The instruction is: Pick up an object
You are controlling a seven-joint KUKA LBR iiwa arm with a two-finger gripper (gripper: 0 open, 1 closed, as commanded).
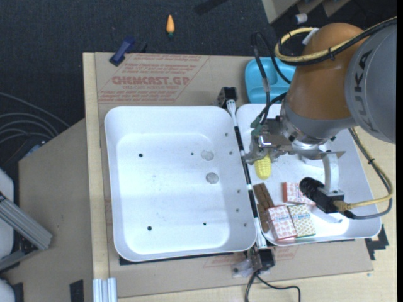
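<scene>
Brown bench board [157,74] reads "CHEMCAST GP" beyond the left bin [170,181].

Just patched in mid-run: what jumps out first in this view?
The big arm with its orange band dominates the upper right, reaching down over the right bin. Below it lie a yellow corn cob by the bin's left wall and small colourful boxes near its front. The left bin holds two small round pieces.

Yellow corn cob [262,167], white bins [126,128]
</scene>
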